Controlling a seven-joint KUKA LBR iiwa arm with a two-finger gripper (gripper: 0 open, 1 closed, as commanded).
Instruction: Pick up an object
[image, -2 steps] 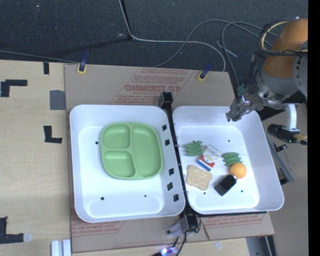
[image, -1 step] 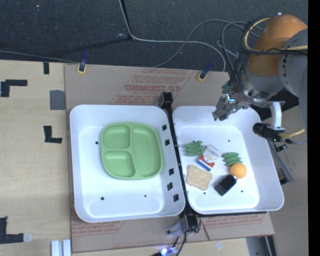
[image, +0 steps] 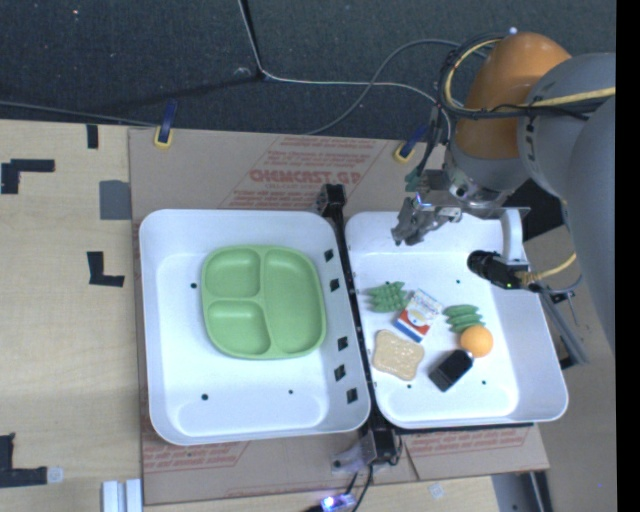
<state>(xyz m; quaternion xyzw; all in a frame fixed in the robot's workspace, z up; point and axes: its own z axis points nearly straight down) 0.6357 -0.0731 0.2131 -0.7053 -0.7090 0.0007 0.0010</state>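
Observation:
My gripper (image: 412, 228) hangs over the back left part of the right bin (image: 520, 385), fingers pointing down, nothing visibly between them. Below it in that bin lie a green leafy toy (image: 388, 296), a small white, red and blue packet (image: 415, 312), a slice of toast (image: 397, 355), a green pea pod (image: 462, 315), an orange ball (image: 477, 342) and a black block (image: 451, 369). All of them sit nearer the front than the gripper, apart from it.
The left bin (image: 180, 400) holds a green divided plate (image: 264, 301). A black clamp strip (image: 342, 290) runs between the two bins. A black fitting on the arm (image: 490, 266) juts over the right bin's back right. Cables trail across the dark back wall.

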